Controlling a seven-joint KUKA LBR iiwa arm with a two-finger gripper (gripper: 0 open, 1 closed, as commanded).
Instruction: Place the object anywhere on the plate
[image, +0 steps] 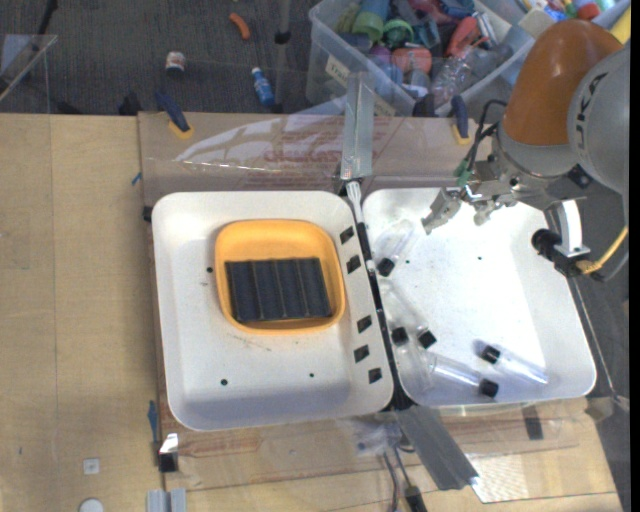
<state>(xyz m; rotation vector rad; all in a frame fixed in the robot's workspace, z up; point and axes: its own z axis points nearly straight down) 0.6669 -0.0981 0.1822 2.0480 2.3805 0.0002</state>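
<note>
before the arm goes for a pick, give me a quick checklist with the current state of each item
1. Yellow plate sits in the left bin: ok.
2. Plate free for placing: not ok, a dark ribbed block covers its middle.
3. Clear tubes with black caps lie in the right bin: ok.
4. Gripper above the right bin's far edge: ok.
5. Object in gripper: cannot tell.

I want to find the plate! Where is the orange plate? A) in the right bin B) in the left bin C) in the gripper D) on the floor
B: the plate sits in the left bin, with a dark ribbed block on it.
</note>
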